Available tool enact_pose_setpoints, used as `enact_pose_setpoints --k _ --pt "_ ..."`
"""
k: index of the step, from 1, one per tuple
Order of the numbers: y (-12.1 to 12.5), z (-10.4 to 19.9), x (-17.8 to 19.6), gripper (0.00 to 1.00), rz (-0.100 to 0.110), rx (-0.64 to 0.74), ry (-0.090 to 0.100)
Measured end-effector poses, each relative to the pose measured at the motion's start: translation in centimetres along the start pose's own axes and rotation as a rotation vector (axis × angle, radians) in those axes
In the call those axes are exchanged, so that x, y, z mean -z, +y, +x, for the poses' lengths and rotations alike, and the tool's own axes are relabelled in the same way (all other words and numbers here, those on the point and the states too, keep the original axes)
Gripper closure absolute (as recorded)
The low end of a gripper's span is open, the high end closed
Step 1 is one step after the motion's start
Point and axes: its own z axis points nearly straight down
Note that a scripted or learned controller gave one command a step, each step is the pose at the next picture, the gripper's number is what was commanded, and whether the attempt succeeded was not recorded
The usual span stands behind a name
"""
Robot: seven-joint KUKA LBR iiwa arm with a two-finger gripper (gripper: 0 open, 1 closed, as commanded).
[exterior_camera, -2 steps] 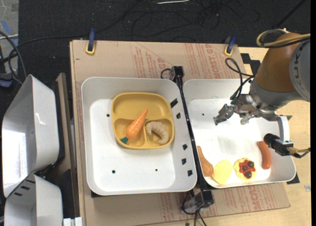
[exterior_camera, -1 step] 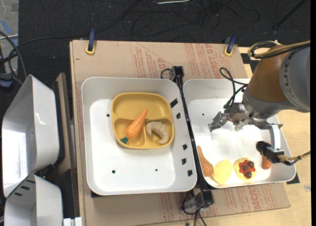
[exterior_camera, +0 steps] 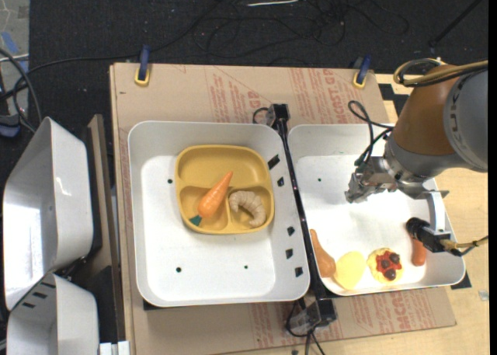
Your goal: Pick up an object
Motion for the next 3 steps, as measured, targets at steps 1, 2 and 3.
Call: enact_pose_setpoints --k 1,2,3 --pt "0.6 0.7 6.0 1.0 -0.006 0.005 -0.001" --pt "0.8 0.7 10.4 1.0 -0.006 0.005 -0.002" --pt "-0.4 6.0 11.5 1.0 0.0 0.01 0.002"
